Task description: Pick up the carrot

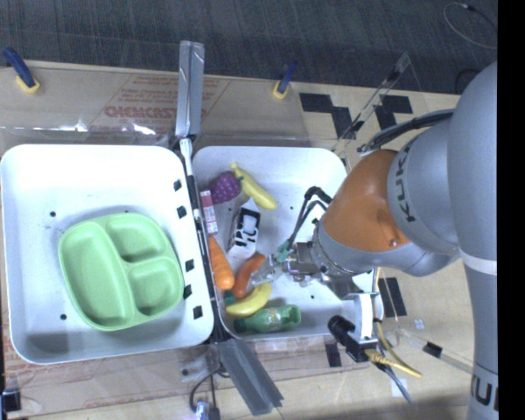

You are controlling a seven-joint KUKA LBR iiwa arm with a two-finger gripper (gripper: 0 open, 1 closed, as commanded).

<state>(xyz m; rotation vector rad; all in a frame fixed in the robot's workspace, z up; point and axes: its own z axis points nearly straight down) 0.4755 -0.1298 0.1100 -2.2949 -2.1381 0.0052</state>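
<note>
Over in the left bin (17, 234) lies a green divided plate (121, 269), likely waiting to receive food. The right bin (324, 169) holds toy food crowded along its left wall: the carrot (220, 265) lies against that wall, with a purple grape bunch (225, 186), yellow bananas (255, 191) and a green bottle (269, 319) around it. The gripper (267, 272) hangs just right of the carrot; whether its jaws are apart I cannot tell. Cardboard covers the bench (87, 103), and dark carpet (245, 16) lies beyond.

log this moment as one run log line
stage: reaching | claw: low in right bin, by hotdog | carrot: lying at bin's left wall, not held | green tray: left bin
</note>
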